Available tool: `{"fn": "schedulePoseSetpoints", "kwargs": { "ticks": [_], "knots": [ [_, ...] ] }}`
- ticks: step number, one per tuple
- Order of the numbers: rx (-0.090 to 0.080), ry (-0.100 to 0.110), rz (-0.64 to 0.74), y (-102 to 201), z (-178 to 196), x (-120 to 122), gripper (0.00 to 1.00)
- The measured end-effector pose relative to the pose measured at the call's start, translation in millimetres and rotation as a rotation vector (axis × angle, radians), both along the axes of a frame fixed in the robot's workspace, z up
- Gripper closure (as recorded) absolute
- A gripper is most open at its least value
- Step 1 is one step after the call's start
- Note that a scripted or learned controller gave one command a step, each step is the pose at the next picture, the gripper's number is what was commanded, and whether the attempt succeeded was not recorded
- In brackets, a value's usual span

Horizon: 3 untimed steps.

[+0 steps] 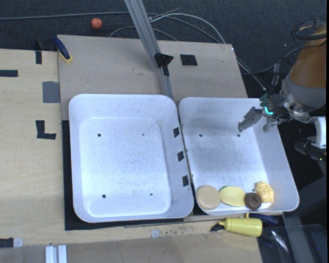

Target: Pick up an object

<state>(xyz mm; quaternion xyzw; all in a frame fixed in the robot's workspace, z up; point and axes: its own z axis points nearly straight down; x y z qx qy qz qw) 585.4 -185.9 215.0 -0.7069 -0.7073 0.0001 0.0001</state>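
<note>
The arm's gripper [256, 120] hangs over the far right part of the right bin [225, 147], near that bin's right wall, and nothing sits between its jaws; they look spread apart, though at this slant I would not swear to how wide. Everything worth picking lies at the opposite end, huddled along the near rim of the right bin: a tan round disc [208, 197], a pale yellow oval piece [232, 196] just beside it, a small dark brown round thing [253, 201] touching the oval's right end, and a yellow-orange lumpy piece [264, 192] in the near right corner.

To do this well, I reckon the arm should travel toward the near rim and come straight down on the tan disc, which has bare floor on its left and far sides. The other three crowd each other, so jaws closing there could nudge a neighbour or catch two at once. The bin's near wall rises close behind all four and leaves little room for a finger on that side.

The left bin [123, 158] lies next door. A yellow tool with a dark tip [240, 226] rests on the bench just outside the right bin's near rim, out of the way.
</note>
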Motion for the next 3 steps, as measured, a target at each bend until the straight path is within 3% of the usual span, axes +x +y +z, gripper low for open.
{"fn": "schedulePoseSetpoints", "kwargs": {
  "ticks": [1, 3],
  "knots": [
    [0.000, 0.000, 0.000, 0, 0, 0, 0.00],
    [0.001, 0.004, 0.001, 12, -105, -8, 0.00]
  ]
}}
